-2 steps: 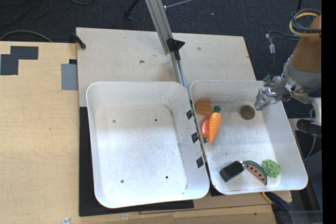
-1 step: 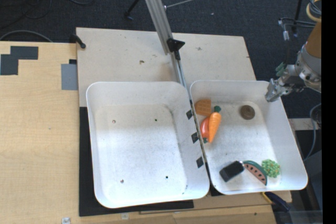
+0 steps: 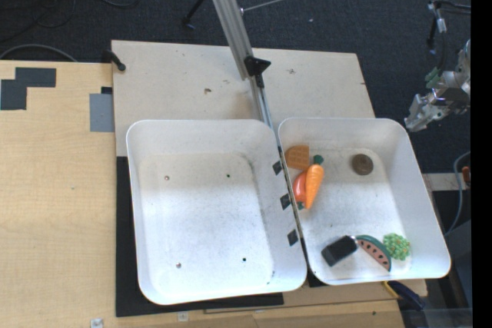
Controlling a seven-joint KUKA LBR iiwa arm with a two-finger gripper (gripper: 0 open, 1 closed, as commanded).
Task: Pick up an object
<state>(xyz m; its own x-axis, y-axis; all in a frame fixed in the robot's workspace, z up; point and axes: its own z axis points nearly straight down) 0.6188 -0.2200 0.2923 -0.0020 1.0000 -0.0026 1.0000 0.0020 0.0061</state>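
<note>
Hand (image 3: 427, 110) off the right bin (image 3: 415, 165), past its upper right rim; can't tell its state; toy carrot (image 3: 314, 184) hugs that bin's left wall; black block (image 3: 338, 250), watermelon slice (image 3: 374, 252), broccoli (image 3: 397, 246) crowd its lower rim; centre floor open.

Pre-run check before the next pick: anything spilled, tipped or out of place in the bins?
Nothing stands out. All items sit inside the right bin: carrot and brown block against the divider, round brown piece apart, black block, watermelon slice and broccoli clustered at the near edge. Tool is outside the bins.
</note>
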